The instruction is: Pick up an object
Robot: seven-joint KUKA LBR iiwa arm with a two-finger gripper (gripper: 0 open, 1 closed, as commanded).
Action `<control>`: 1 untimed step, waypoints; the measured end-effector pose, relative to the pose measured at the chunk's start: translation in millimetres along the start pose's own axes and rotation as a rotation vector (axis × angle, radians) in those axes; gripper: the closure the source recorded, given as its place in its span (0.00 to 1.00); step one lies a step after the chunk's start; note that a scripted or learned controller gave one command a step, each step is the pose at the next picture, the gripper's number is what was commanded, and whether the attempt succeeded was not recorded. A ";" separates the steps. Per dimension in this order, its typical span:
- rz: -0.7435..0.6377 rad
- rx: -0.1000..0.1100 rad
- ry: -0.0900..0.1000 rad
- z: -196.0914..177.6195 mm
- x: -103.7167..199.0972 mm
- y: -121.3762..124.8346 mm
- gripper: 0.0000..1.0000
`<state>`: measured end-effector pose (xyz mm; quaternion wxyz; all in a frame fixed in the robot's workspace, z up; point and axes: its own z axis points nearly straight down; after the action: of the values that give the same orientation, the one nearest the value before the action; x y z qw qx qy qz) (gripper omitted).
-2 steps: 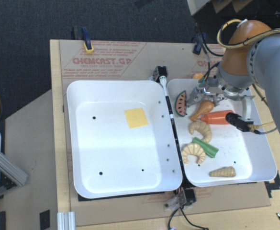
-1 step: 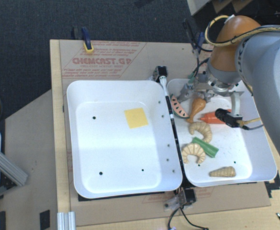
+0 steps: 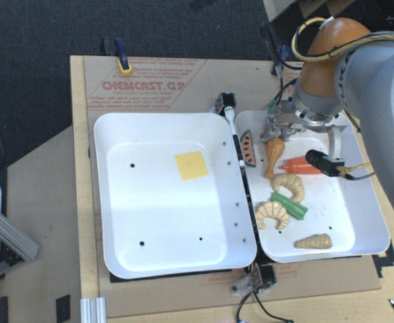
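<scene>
So my hand (image 3: 282, 128) is down at the far end of the right bin (image 3: 368, 231), right above the top of the drumstick (image 3: 273, 155) — honestly can't tell if I've got a grip on anything from this angle. Near it lie a carrot (image 3: 300, 167), two croissants (image 3: 282, 202), a green piece (image 3: 289, 205), a cone-shaped shell (image 3: 313, 241) and a watermelon slice (image 3: 248, 148). Left bin (image 3: 116, 247) has a yellow square (image 3: 191, 165) — flat on the bottom.

Grey rounded arm (image 3: 375, 79) — glossy orange band (image 3: 328, 52) above wrist; yellow and black cables (image 3: 301, 36) looped beside band; metallic ringed wrist, dark fittings below.
</scene>
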<state>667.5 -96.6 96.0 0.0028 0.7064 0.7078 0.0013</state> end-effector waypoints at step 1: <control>-0.004 0.000 0.003 -94.5 73.2 -24.8 1.00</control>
<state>642.0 -23.2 190.3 0.0015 0.7051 0.7091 0.0024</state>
